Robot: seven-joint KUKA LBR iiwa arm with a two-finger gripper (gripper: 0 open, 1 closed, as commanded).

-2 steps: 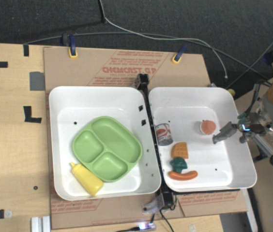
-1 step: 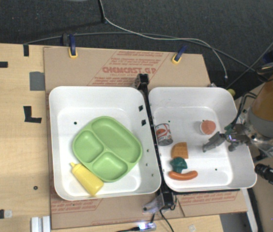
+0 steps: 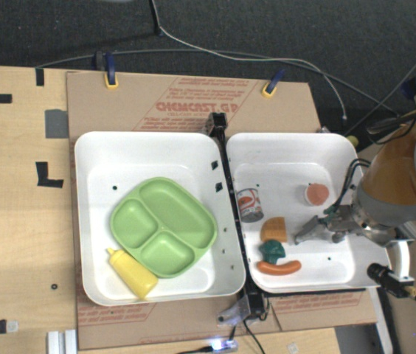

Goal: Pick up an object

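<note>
A grey robot arm with an orange band reaches in from the right over the right bin, its pincer low above the white floor with its two dark fingers spread apart and nothing between them. Just to the left of the fingertips lies an orange block, with a teal lump touching its lower edge and a hot dog just below that. A small can lies on its side near the divider, and a round pinkish-red piece sits toward the bin's back. In the left bin, a green divided plate rests beside a yellow bottle. Both bins sit on cardboard on the wooden table.
</note>
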